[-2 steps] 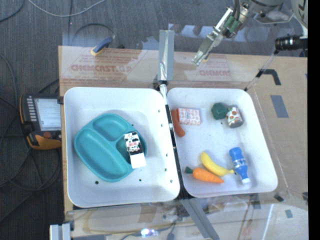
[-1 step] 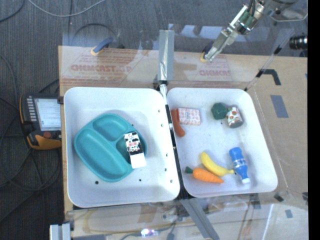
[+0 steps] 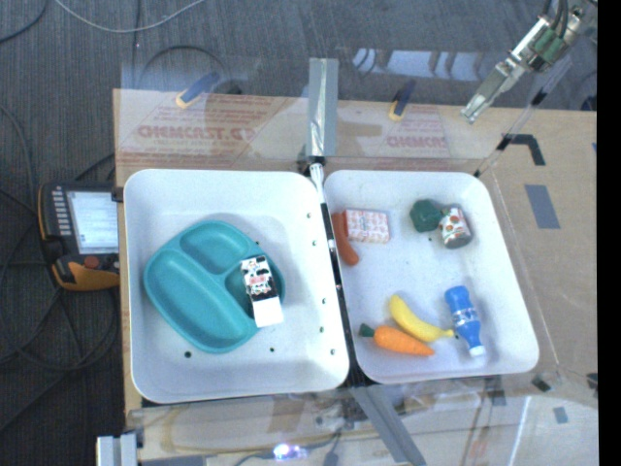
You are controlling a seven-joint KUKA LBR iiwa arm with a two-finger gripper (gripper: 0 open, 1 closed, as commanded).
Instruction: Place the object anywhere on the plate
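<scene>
A teal divided plate (image 3: 194,294) lies in the left bin (image 3: 155,377). A small white carton with black patches (image 3: 260,289) rests on the plate's right compartment, and its lower end reaches over the plate's rim. My gripper (image 3: 477,110) hangs high at the top right, beyond the back edge of the right bin (image 3: 509,260) and well away from both the plate and the carton. Nothing shows in it.
The right bin holds a red-and-white box (image 3: 367,225), a sausage (image 3: 344,243), a dark green item (image 3: 425,215) beside a small can (image 3: 454,228), a banana (image 3: 415,318), a carrot (image 3: 398,341) and a blue bottle (image 3: 464,320). A handheld screen (image 3: 82,226) sits left of the bench.
</scene>
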